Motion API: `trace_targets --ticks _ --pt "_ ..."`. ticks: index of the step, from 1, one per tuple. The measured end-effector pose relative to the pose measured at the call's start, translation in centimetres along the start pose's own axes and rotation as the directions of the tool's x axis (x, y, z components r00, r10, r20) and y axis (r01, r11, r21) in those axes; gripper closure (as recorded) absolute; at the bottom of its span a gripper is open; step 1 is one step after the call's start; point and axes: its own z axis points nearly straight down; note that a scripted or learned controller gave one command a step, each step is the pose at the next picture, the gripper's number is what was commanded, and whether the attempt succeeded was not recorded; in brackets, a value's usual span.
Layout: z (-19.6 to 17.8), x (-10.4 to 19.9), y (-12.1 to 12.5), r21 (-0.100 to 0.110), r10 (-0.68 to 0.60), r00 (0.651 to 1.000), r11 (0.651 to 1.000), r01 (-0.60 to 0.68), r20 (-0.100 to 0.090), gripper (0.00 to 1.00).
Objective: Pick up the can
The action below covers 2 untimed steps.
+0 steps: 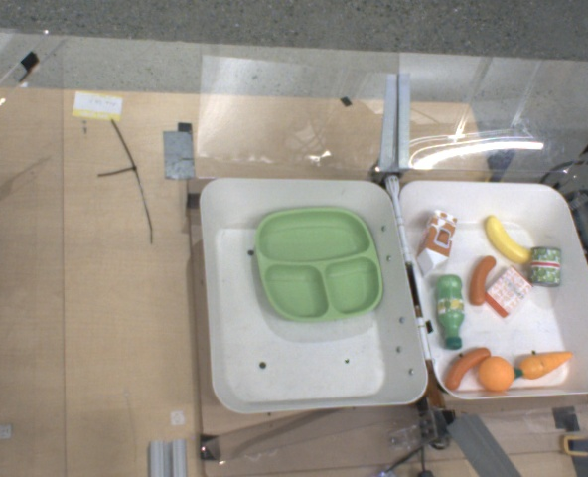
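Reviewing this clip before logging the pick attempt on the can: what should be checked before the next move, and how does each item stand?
1. Can in right bin: ok.
2. Can standing upright: cannot tell.
3. Top of can uncovered: ok.
4. Room around can: not ok; banana and red-white box lie close on its left.
5. Can away from bin wall: not ok, near the right wall.

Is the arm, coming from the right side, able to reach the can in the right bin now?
Probably yes. The can stands near the right wall of the right bin, with nothing on top of it. The banana and a small red box lie close on its left, so sideways room looks tight.
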Motion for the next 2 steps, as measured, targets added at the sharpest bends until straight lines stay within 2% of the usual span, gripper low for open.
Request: trace_targets --ticks 1,2 --pt "11.9 6.2 -3.2 0.004 -0.039 0.999 0.999 0.039 0.009 0.0" --pt "15.8 5.8 -4.6 0.003 0.003 1.0 1.0 -0.003 0.009 0.0"
